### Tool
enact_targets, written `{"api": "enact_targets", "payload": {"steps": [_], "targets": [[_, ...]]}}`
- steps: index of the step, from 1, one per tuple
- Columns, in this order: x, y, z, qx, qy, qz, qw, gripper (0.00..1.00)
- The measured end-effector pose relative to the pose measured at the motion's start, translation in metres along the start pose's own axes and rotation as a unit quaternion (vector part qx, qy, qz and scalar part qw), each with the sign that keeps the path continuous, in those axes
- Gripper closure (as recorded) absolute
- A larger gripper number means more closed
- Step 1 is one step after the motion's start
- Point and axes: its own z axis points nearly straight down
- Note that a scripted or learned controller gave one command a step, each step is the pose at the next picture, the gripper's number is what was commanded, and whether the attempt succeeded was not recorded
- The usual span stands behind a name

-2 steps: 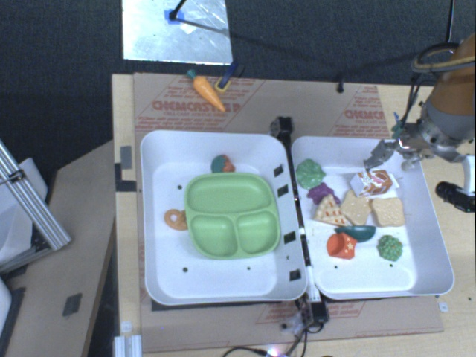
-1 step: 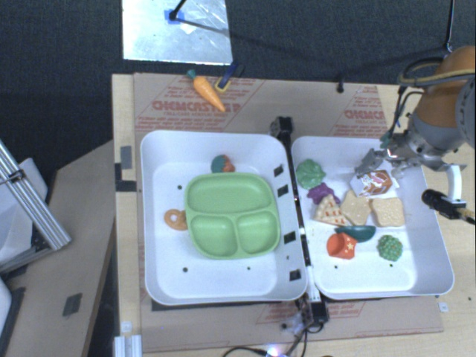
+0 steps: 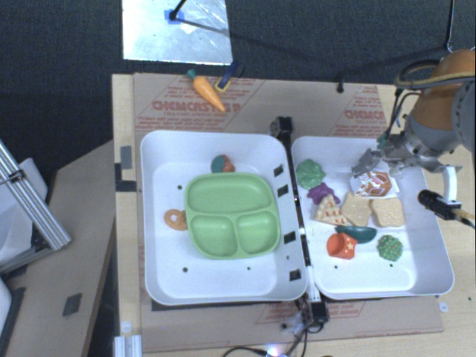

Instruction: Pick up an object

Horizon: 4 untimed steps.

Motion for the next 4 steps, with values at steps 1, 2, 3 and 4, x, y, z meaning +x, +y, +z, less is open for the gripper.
{"api": "enact_targets", "payload": {"steps": [1, 2, 3, 4], "targets": [[0.004, 0.003, -0.013, -0.003, 0.003, -0.002, 1.0000, 1.00], [0.003, 0.001, -0.077, 0.004, 0.001, 0.001, 1.0000, 1.00], [0.002, 0.003, -0.112, 0.005, 0.001, 0.001, 1.0000, 1.00], [0.053, -0.007, -0.121, 0.006, 0.002, 0.000, 1.0000, 1.00]]}}
